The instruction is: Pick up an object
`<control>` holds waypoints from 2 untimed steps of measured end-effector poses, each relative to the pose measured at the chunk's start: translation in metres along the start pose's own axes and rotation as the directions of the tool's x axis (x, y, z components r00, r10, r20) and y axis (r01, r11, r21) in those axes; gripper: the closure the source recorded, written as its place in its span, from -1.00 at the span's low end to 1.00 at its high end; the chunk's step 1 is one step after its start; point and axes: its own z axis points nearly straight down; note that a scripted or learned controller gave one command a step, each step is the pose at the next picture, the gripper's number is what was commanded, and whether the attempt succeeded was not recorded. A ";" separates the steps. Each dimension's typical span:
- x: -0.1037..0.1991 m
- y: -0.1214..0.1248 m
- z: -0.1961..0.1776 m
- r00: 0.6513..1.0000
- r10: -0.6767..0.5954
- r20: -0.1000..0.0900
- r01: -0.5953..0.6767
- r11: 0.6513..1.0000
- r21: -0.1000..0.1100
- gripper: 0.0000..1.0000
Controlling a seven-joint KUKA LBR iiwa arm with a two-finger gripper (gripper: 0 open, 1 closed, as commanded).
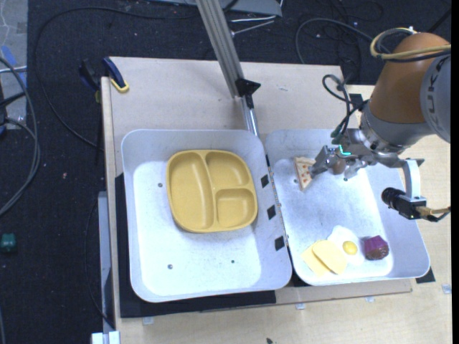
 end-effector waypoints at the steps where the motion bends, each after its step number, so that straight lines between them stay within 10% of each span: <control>1: 0.000 0.000 -0.001 1.000 0.000 0.000 0.000 1.000 -0.002 -1.00; 2: -0.009 -0.004 0.055 1.000 0.003 0.001 -0.003 1.000 0.003 -1.00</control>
